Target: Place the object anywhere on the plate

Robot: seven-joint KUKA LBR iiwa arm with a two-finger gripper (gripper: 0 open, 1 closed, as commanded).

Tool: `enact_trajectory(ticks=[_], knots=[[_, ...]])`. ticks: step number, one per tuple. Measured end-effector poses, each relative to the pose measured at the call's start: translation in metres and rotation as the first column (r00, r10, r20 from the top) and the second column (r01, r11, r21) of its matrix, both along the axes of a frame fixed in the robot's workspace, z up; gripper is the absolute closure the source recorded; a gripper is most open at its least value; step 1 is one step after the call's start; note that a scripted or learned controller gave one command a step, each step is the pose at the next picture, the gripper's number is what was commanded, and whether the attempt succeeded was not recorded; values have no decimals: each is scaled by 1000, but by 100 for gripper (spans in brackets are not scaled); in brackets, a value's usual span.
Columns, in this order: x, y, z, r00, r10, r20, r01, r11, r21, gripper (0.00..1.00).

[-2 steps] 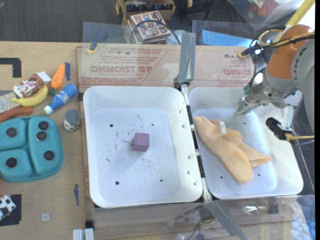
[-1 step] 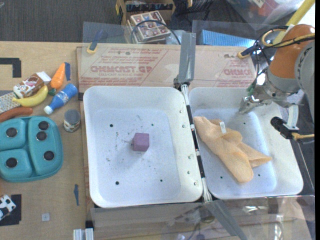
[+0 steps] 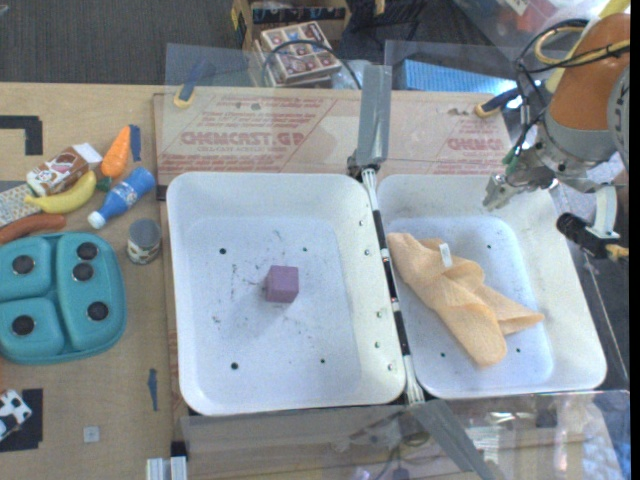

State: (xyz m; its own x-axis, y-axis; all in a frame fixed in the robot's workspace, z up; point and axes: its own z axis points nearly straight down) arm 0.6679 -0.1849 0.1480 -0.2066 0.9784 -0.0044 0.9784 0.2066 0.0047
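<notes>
A small purple cube (image 3: 281, 284) rests on the floor of the left white bin (image 3: 200, 218), near its middle. A crumpled orange cloth (image 3: 462, 296) lies across the floor of the right white bin (image 3: 560, 368), running from its left side toward the lower right. My gripper (image 3: 498, 196) hangs over the back right part of the right bin, above and to the right of the cloth and apart from it. It is far from the cube. Nothing shows in its grasp.
Left of the bins lie a teal toy tray (image 3: 55, 298), a small can (image 3: 144, 240), a blue bottle (image 3: 124, 196), a banana (image 3: 62, 198) and a carrot (image 3: 119, 152). A cardboard sheet (image 3: 260, 138) and boxes (image 3: 295, 50) stand behind the bins.
</notes>
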Motion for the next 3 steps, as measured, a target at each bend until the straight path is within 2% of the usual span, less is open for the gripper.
enact_trajectory(ticks=[1,2,3], knots=[[0,0,0,1000,0,0,0,1000,0,0],[1,0,12,1000,2,6,-2,1000,-4,100],[1,0,12,1000,2,5,-2,1000,-3,0]])
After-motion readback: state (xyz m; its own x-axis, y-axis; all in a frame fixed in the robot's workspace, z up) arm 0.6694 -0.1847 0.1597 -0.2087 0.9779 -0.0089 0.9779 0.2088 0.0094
